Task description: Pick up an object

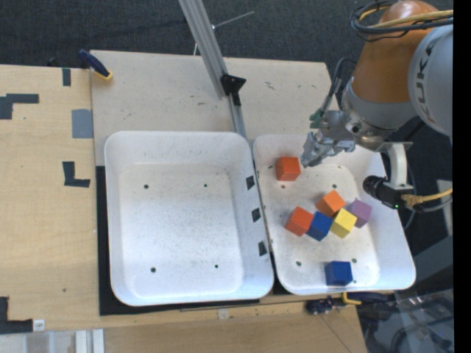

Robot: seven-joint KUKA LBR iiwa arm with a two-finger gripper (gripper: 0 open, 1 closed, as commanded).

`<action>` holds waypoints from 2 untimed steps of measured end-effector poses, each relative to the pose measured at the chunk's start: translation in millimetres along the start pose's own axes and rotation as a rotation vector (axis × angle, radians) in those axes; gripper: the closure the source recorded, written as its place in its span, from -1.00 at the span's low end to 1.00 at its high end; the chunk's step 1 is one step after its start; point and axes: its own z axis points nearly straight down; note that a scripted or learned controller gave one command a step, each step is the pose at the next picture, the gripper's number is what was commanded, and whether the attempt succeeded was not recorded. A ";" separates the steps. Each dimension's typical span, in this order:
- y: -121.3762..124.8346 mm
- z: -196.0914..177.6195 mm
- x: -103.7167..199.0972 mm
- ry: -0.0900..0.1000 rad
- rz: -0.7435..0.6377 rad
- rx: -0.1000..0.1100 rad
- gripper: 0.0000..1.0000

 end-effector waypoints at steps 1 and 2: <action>-2.0 1.2 51.7 0.000 -0.001 0.001 1.00; -4.0 18.0 108.4 0.000 -0.002 0.003 1.00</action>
